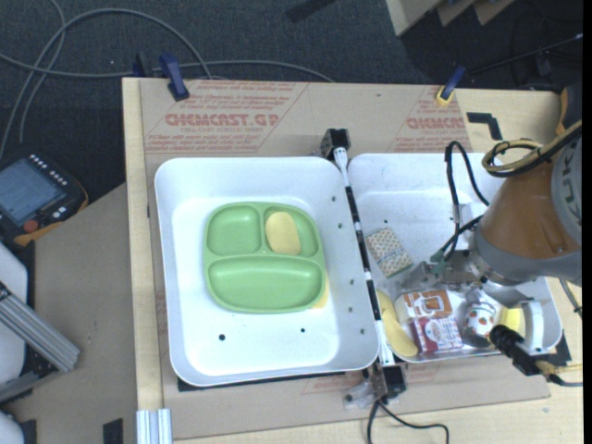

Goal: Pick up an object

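The arm [532, 220] reaches into the right bin [407, 178], and its gripper [442, 268] is down low among the things there. I cannot tell what the gripper end is doing, because the arm hides most of it. Nothing can be seen held in it, so I think the pick is not done yet. The things to pick lie close together at the near end of the right bin: a small patterned block [387, 251], a red and white packet [433, 320], a yellow piece [396, 331] by the bin's left wall, and a small round white thing with red on it [479, 317]. The block is just beside the gripper, so it may be the one the arm goes for, but that is only a guess. Here is what could go wrong. The things are so close that the gripper could push one away when it comes down. It could also catch two at once, or close on the flat packet and slip off. The block sits near the wall between the bins, so a bump could slide it against that wall, where it is hard to get. The left bin [185, 192] holds a green tray [264, 285] with three parts. A yellow thing [284, 232] lies in the tray's top right part. The other two parts look bare.
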Robot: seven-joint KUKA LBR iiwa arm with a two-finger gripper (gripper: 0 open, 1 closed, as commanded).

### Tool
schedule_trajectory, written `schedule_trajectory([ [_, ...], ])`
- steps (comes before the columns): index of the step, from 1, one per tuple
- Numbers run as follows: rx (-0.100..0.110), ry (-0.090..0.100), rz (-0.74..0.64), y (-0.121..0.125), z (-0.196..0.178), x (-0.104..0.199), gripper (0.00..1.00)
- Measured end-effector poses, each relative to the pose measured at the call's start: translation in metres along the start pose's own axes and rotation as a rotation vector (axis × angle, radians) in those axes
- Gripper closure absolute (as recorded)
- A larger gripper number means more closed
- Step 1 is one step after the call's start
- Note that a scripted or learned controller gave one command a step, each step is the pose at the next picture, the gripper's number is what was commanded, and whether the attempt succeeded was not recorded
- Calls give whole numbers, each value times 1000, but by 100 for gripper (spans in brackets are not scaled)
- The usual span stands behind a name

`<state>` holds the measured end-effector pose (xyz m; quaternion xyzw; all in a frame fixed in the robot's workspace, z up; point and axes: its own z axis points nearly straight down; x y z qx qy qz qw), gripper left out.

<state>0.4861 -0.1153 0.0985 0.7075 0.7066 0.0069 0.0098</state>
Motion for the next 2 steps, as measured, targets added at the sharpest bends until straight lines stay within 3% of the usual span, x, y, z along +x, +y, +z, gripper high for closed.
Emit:
schedule_trajectory([
  [1,21,2,-2,127,-34,-60,0],
  [2,23,6,-3,40,13,17,0],
])
